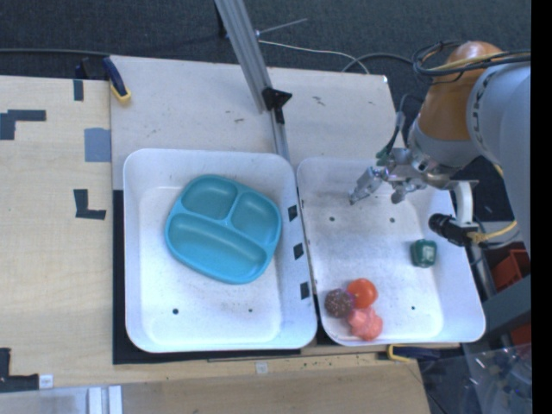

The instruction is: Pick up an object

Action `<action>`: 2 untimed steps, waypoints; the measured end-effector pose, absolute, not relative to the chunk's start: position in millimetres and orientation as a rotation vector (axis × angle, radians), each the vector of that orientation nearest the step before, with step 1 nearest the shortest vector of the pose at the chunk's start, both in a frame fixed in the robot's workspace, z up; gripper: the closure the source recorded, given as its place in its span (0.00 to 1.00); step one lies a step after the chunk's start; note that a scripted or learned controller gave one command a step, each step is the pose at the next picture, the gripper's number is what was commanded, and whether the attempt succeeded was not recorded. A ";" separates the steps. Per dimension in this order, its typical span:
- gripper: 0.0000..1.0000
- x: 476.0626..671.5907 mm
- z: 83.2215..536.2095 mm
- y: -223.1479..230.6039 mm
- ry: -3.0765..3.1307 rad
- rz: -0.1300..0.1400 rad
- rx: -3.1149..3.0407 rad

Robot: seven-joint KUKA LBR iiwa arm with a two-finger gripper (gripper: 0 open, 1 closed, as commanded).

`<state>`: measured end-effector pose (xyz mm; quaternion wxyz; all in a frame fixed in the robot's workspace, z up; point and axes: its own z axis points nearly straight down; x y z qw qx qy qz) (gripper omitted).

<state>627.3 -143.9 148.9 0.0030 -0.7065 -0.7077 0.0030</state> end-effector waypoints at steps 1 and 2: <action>0.00 625.4 94.3 -142.8 -2.220 0.008 -2.215; 1.00 627.1 108.0 -142.2 -2.224 0.003 -2.216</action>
